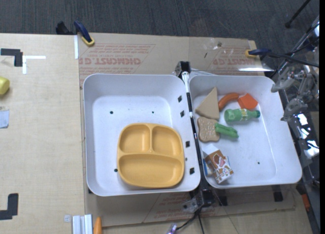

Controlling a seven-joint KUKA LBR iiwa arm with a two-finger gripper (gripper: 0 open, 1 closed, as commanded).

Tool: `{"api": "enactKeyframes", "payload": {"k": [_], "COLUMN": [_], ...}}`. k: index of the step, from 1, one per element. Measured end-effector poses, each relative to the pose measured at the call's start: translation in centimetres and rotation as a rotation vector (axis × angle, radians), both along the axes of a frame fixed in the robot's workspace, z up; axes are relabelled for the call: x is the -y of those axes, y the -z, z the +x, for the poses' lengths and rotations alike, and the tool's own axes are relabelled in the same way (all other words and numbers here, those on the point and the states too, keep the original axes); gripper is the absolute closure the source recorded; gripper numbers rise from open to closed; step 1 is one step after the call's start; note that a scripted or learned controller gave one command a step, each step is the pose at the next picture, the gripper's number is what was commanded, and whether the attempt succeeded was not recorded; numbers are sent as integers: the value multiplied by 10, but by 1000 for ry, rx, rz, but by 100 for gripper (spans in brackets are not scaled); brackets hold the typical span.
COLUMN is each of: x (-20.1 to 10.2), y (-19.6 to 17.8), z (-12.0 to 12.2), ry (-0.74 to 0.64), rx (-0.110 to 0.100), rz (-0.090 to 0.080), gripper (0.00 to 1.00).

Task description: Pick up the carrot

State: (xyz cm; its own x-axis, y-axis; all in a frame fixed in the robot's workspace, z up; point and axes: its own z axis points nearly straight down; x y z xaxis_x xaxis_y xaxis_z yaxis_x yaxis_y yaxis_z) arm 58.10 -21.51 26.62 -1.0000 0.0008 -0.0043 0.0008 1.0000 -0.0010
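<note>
The carrot [229, 98] lies at the right bin's [264, 167] far side, wedged between a bread triangle [208, 105] and a green bottle [241, 114]. The gripper [293, 88] waits beyond the right rim, probably leaving the bin in plain view. I cannot tell how its jaws stand.

Orange carrot [229, 98], green bottle [241, 115], tan bread slice [207, 129], yellow divided plate [151, 155], white bins [96, 126], pale wooden table [35, 152].

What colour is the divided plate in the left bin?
Yellow-orange, plain: the divided plastic plate, seen clearly in the camera view.

Wooden bench [40, 167] bears cardboard [132, 55], perhaps taped, beneath two white bins [96, 141].
</note>
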Motion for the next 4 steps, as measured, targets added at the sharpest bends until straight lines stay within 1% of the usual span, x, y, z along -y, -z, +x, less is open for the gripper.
{"api": "enactKeyframes", "payload": {"k": [1, 2, 3, 4], "x": [-11, -68, -155, -217], "y": [-227, -106, -30, 58], "z": [16, -24, -31, -49], "ry": [-66, -174, -166, 123], "rx": [3, -1, 0, -1], "rz": [-1, 1, 1, 1], "gripper": [0, 0, 0, 0]}}
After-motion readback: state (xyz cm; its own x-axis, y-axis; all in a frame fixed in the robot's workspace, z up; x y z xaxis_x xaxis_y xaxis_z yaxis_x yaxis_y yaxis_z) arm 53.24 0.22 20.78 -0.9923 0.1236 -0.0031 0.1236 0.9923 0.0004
